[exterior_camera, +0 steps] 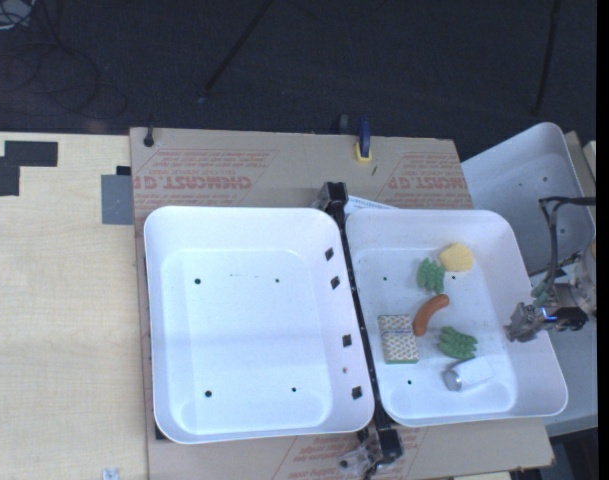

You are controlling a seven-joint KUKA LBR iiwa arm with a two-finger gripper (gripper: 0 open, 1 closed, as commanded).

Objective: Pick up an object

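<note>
White cylinder (pixel 468 373) nearest in right bin (pixel 529 268), w/ green pieces (pixel 457 343), sausage (pixel 430 314); gripper (pixel 540 318) at bin's right rim, jaws' state can't tell.

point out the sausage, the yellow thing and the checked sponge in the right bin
sausage (pixel 431 314), camera view, middle of its length
yellow thing (pixel 457 258), camera view, centre of its top
checked sponge (pixel 398 340), camera view, middle of its patterned face
</note>
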